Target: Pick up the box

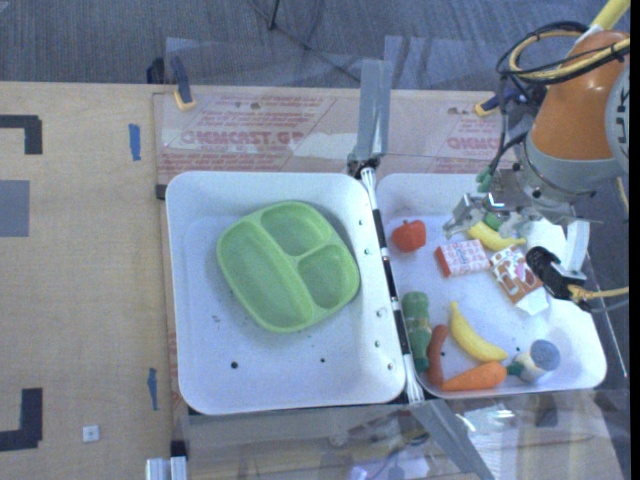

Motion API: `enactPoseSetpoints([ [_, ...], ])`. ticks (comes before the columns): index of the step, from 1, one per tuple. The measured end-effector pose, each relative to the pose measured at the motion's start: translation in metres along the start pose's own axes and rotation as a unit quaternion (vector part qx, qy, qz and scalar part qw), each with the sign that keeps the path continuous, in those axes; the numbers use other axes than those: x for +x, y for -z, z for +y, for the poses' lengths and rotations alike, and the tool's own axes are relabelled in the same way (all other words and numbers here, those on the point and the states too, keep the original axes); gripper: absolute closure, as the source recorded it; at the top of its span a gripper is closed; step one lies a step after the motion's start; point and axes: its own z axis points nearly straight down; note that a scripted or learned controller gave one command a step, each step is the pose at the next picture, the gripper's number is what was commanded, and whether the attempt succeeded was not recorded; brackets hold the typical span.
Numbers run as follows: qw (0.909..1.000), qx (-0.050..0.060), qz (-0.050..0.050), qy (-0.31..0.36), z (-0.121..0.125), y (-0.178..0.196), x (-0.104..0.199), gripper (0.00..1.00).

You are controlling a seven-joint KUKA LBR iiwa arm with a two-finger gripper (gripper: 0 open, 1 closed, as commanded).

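Observation:
A small red-and-white box [462, 258] lies flat in the right bin [590, 373], near its middle. A second red-and-white carton [514, 274] lies just right of it, tilted. My gripper [484, 214] hangs over the bin's far part, above and slightly right of the small box, close to a short yellow banana [495, 237]. Nothing shows held in it. The arm's orange band [575, 108] rises above it at the right.
The right bin also holds a red tomato [407, 235], a green cucumber [415, 313], a red pepper [437, 346], a long banana [472, 336], a carrot [475, 376] and a grey round piece [543, 353]. A green divided plate [290, 265] lies in the left bin [200, 368].

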Motion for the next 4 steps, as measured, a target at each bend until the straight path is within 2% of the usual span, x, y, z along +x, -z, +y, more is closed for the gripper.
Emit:
enactPoseSetpoints([
  [1, 0.9931, -0.011, -0.004, 0.117, -0.008, -0.1, 0.003, 0.0],
  [3, 0.9951, -0.017, -0.004, 0.097, -0.02, -0.098, 0.005, 0.0],
  [4, 0.9946, -0.012, -0.004, 0.103, -0.011, -0.1, 0.003, 0.0],
])
